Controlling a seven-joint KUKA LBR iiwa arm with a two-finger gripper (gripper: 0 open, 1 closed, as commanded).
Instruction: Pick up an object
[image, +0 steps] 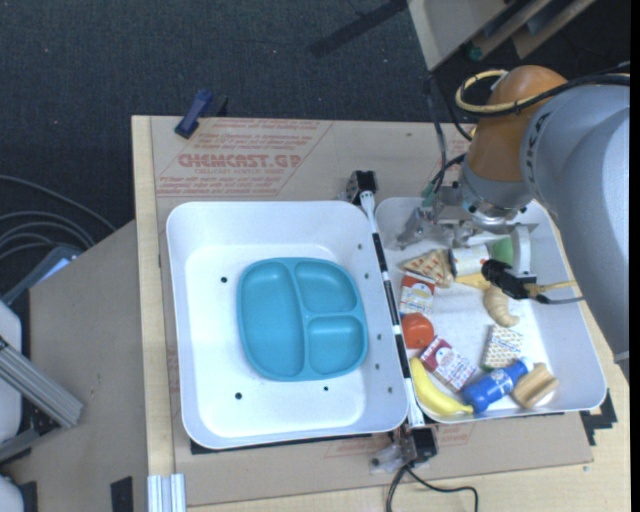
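Note:
The right bin (590, 370) holds several small items: a sandwich wedge (428, 266), a red-and-white packet (415, 296), a red tomato (417, 329), a banana (436, 393), a blue bottle (494, 387), a cracker packet (503, 346) and a tan bread roll (537, 383). My gripper (462, 238) hangs low over the bin's far end, just behind the sandwich wedge, with the grey arm and its orange band (512, 125) above it. A green item (523, 248) and a pale tan piece (501, 309) lie close to its right.
The left bin (190, 240) holds a blue divided plate (301, 317). A black clamp (362, 186) sits at the far end of the seam between the bins. A blue clip (194, 113) lies on the board's far left corner.

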